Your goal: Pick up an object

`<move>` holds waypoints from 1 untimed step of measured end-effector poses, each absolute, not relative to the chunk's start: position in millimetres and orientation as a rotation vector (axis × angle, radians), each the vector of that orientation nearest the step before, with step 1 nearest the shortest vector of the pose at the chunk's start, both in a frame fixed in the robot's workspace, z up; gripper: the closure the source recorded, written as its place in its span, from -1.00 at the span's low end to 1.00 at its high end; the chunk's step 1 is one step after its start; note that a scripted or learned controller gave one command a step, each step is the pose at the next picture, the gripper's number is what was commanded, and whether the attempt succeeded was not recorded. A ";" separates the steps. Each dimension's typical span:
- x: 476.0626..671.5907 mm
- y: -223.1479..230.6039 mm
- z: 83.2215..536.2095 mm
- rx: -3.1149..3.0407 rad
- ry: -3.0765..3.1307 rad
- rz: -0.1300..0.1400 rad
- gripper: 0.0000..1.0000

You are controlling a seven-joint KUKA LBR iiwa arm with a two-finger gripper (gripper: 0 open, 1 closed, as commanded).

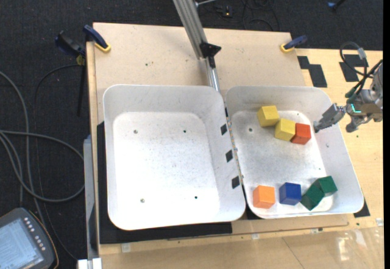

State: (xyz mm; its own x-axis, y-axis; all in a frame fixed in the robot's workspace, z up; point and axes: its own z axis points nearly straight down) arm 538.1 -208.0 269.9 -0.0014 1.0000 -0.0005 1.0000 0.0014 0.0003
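White bins sit side by side on the counter (pixel 158 57), and every block lies in the right bin (pixel 341 158) — two yellow, a red one (pixel 301 133) and, low in the frame, orange, blue and green. My end effector (pixel 341 116) hangs at the right edge of the frame beside that bin, carrying nothing. I judge this the approach: next I must swing left and descend. Whether it is released or clenched I cannot tell — it's small and partly cut off.
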 end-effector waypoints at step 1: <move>537.4 -214.6 224.2 2.225 2.222 -0.004 -1.00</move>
State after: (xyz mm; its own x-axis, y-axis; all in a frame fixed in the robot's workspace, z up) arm 537.4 -214.6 224.2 0.0012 1.0000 0.0003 1.0000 -0.0012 -0.0043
